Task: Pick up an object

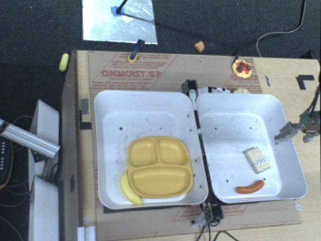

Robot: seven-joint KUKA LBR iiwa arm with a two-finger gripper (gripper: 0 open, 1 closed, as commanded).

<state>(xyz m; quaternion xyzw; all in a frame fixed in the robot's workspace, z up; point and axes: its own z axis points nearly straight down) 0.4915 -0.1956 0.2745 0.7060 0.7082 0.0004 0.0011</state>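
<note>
Camera view: I look down at a slant on the bench [281,72] and its two white bins, set side by side.
Arm: I see little of it; it comes in at the right edge, level with the middle of the right bin [235,114].
Gripper: the gripper [287,132] hangs over the right bin's right rim, pointing left and down; it is too small and grey for me to tell how far it is open, and I see nothing in it.
Right bin, count: two things. One small checkered block [257,159] lies right of centre, below and left of the gripper and apart from it. One orange sausage [250,187] lies near the front wall, just below the block.
Left bin [135,109], count: two things. One yellow divided plate [159,166] with three compartments sits at the front. One banana [129,190] lies against the plate's lower-left edge.
Outside the bins: one round red and yellow toy [242,68] on the bench behind the right bin; one yellow piece [63,62] and one tan piece [199,46] on the dark floor; one blue and yellow clamp [135,50] at the bench's back edge.
Writing: red print on the bench board reads roughly "CHEMCAST GP" [130,74]; I cannot read the smaller lines.
</note>
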